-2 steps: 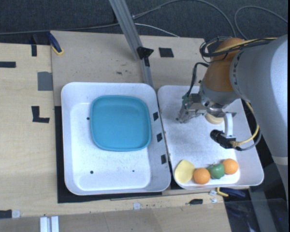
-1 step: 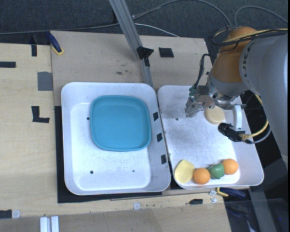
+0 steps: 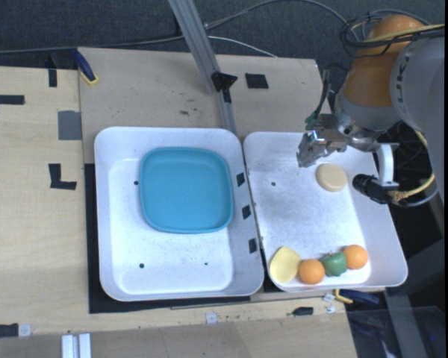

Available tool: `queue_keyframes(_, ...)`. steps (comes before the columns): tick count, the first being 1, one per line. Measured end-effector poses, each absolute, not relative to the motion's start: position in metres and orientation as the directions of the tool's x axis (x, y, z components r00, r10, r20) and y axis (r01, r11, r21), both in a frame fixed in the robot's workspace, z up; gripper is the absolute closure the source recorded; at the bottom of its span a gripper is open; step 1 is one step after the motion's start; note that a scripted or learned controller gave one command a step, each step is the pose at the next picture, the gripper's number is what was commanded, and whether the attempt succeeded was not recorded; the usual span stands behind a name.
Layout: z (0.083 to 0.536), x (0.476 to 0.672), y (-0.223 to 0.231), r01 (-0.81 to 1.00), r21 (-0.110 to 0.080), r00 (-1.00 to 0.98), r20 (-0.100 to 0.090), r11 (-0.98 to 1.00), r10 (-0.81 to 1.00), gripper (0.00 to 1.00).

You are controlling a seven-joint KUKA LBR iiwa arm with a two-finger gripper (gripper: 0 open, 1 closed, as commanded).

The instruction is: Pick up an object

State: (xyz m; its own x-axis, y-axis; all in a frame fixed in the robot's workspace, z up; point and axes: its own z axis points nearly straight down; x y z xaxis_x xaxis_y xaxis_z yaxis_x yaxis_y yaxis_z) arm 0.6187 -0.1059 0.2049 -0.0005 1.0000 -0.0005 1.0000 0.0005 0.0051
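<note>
- Two shallow white bins side by side on a pale wooden bench [image 3: 30,200]: left bin [image 3: 116,222] and right bin [image 3: 284,200], both of moulded plastic with rounded corners and raised rims, floors speckled with dark scuffs.
- Flat in the left bin, a turquoise plate [image 3: 185,189], squarish with softly rounded corners and a smooth, matte face.
- Along the near edge of the right bin, four pieces of toy fruit in a row, each touching or just beside the next: a pale yellow wedge-like piece [image 3: 284,264], a glossy orange ball [image 3: 310,271], a small green lumpy piece [image 3: 334,264] and a second orange ball [image 3: 355,256].
- Alone toward the far right of the same bin, well apart from that row, a cream-coloured round object [image 3: 331,177], smooth and bun-like.
- Reaching in from the right, a grey arm [image 3: 425,80] with a rounded orange band [image 3: 377,58] and looped black cables above the wrist.
- At its tip, a dark metal gripper [image 3: 310,154], low over the far part of the right bin, just beside the cream-coloured round object and up-left of it; nothing visible between the fingers; open or closed, cannot tell from this angle.
- Slanting down from the top, a grey metal bar [image 3: 201,43], ending near the seam between the bins.
- Scattered across the bench, flat black tape patches [image 3: 257,81], square and L-shaped.
</note>
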Motion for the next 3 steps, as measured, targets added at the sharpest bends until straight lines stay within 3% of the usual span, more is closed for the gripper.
queue_keyframes(1, 0.257, 0.629, -0.11, 1.0, 0.004, 0.0, -0.001, 0.0, 1.0, 1.0)
queue_keyframes(3, 0.235, 0.597, -0.003, 1.0, -0.002, -0.004, 0.001, 0.004, 1.0, 1.0)
